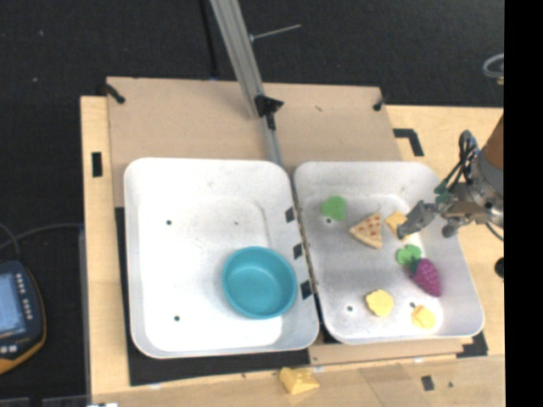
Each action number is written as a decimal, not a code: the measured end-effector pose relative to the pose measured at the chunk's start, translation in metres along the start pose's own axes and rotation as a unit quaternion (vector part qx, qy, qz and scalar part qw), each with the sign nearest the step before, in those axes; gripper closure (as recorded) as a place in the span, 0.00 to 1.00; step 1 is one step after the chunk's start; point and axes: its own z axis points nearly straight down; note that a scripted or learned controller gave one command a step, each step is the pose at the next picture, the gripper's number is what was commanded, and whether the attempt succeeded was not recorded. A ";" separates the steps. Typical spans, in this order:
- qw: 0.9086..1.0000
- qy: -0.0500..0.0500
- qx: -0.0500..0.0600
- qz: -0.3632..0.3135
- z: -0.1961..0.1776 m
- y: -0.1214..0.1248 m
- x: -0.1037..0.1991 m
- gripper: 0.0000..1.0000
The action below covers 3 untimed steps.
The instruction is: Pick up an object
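Observation:
My gripper (432, 224) hovers over the right side of the right bin (339, 185), its two fingers spread apart with nothing between them. One grey finger (415, 221) points down-left, just right of a small yellow-orange block (395, 221). A pizza slice toy (368, 230) lies left of that block, and a green round piece (333, 209) lies farther left. Below the gripper are a small green piece (409, 254) and purple grapes (427, 276). Two yellow toys (379, 303) (422, 316) lie near the bin's front edge.
The left bin (170, 193) holds a teal bowl (258, 281) at its front right. A yellow wedge (299, 381) lies on the bench in front of the bins. A metal pole (242, 53) slants up behind them. A handheld device (17, 308) sits at far left.

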 end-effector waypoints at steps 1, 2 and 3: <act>1.000 0.000 0.000 0.000 0.000 0.000 0.000 0.00; 1.000 0.000 0.003 0.002 0.061 -0.001 0.006 0.00; 1.000 0.000 0.003 0.003 0.111 0.003 0.014 0.00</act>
